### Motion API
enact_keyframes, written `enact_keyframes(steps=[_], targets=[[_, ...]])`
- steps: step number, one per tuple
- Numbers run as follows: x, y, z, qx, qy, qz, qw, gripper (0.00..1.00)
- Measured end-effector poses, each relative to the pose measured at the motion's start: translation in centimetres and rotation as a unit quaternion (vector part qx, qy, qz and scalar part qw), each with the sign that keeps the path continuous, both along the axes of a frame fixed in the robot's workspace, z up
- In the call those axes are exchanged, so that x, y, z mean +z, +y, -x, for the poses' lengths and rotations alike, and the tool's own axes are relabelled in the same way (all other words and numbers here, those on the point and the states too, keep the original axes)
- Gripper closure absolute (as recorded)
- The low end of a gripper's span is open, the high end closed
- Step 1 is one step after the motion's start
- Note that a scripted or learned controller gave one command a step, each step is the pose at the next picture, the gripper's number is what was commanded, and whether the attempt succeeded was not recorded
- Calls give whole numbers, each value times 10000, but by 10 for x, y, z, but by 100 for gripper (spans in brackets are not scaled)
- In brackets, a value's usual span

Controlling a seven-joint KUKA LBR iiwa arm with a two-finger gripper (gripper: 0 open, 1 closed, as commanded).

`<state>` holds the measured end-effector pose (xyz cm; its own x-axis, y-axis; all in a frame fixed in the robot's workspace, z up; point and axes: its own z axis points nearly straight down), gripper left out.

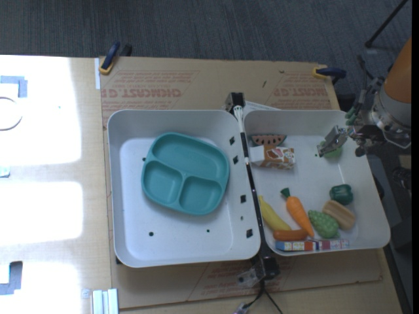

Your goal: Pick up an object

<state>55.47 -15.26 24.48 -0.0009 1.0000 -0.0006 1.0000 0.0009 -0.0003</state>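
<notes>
My gripper (334, 142) hangs over the far right part of the right bin (366, 175), reaching in from the right. A small pale green thing (331, 152) shows right at its tip; whether it is gripped or just lies beneath is unclear. In the same bin lie a watermelon slice (269, 139), a brown and white snack pack (279, 156), a carrot (298, 213), a banana (273, 217), a dark green pepper (341, 193), a hot dog bun (339, 214), a leafy green piece (323, 224) and a flat striped box (311, 244).
The left bin (124, 195) holds a teal divided plate (186, 173). Both bins rest on brown cardboard (170, 87) clamped at its far corners. The arm's grey wrist (386, 120) stands over the right bin's right rim.
</notes>
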Motion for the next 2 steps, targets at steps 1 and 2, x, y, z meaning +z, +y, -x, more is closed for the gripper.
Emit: enact_keyframes(steps=[1,2], targets=[[-106,45,35,-12,5,-4,10000,0],[-153,53,67,-18,7,-6,10000,0]])
